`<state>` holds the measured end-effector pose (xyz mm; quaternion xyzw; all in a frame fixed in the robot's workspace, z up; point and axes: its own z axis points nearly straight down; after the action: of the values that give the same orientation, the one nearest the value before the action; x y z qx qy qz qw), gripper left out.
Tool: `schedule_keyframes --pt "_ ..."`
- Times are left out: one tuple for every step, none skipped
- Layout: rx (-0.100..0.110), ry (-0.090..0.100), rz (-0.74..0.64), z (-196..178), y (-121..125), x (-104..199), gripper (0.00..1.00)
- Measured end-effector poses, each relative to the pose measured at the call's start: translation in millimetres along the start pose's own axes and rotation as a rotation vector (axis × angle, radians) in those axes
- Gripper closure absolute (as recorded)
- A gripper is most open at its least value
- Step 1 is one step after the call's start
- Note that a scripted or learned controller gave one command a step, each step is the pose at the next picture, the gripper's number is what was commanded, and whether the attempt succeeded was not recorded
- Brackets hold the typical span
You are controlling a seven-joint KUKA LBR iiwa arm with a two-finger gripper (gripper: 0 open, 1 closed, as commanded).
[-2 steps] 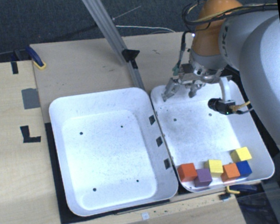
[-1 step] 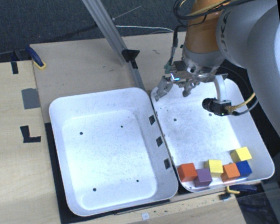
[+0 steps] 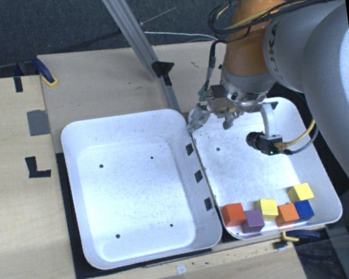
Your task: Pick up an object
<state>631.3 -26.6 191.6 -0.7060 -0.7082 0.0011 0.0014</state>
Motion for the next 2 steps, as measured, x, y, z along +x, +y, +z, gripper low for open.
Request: schedule_keyframes --pt "0.0 0.0 0.0 0.1 -23.1 21.3 0.0" --pt "0.001 0.0 0.0 0.2 -43.4 41.9 0.0"
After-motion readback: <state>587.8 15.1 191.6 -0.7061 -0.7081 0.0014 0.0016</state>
